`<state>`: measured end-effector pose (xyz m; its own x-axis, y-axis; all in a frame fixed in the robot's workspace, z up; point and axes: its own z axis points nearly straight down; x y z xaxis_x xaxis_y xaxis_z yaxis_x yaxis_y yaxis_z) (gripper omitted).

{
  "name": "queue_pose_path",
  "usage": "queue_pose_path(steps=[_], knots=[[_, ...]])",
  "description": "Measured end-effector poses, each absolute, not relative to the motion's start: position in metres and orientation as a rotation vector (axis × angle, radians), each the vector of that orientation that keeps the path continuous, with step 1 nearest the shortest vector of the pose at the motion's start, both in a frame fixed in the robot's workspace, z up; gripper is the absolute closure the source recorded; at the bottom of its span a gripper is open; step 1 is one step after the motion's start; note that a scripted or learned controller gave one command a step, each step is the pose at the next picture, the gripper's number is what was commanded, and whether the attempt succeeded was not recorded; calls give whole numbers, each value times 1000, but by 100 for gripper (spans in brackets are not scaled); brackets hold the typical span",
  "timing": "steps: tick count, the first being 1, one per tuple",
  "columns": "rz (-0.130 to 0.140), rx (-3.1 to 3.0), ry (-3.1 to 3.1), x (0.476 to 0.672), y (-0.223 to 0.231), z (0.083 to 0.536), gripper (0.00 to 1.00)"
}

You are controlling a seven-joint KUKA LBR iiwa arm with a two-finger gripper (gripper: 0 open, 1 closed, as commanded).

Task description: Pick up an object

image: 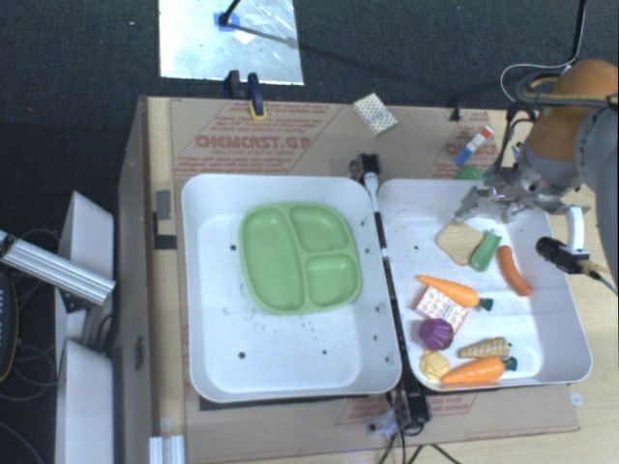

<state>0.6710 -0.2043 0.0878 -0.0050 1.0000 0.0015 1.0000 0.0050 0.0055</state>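
Note:
My gripper [496, 202] hangs over the back of the right bin [571, 341], just behind a tan bread slice [456, 242] and a green pickle [486, 249] that leans on it. An orange sausage-like piece [515, 271] lies to the right of them. Nearer the front are a carrot [450, 290], a red and white box [441, 306], a purple vegetable [435, 333], a pale cone-shaped piece [484, 348], a yellow piece [434, 363] and a second carrot [476, 371]. I see nothing held in the gripper.
The left bin [208, 259] holds a green divided plate [300, 257]. On the bench behind the bins lie a small patterned block [374, 113] and a red, white and blue item [474, 148]. The arm [571, 114] comes in at the upper right.

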Motion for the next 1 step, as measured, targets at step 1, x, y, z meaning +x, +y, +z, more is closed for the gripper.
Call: queue_pose_path(steps=[1], knots=[[6, 2212, 2220, 671, -200, 88, 0]])
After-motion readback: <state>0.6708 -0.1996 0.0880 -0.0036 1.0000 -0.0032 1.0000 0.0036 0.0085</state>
